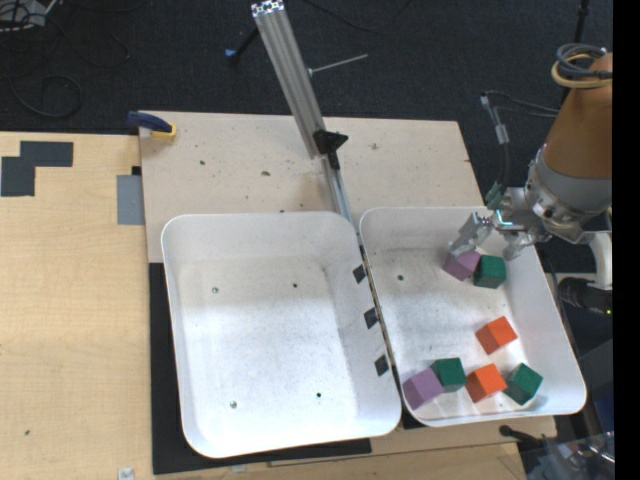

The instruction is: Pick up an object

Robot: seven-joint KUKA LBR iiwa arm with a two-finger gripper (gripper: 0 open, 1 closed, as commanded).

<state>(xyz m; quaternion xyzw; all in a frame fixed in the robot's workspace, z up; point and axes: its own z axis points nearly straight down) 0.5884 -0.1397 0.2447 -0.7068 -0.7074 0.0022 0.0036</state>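
Gripper (488, 234) above right bin (560, 308), just over purple cube (462, 264) touching green cube (490, 271); five more cubes near bin's front edge; left bin (200, 238) adjacent.

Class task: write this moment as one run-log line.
arm: over right bin | gripper: above purple block and green block, which touch | grasp: none seen

So the arm (578, 138) comes in from the right, orange band up top, grey wrist angled down and to the left. The gripper (487, 234) hangs low with its fingers (468, 234) spread apart, nothing between them.
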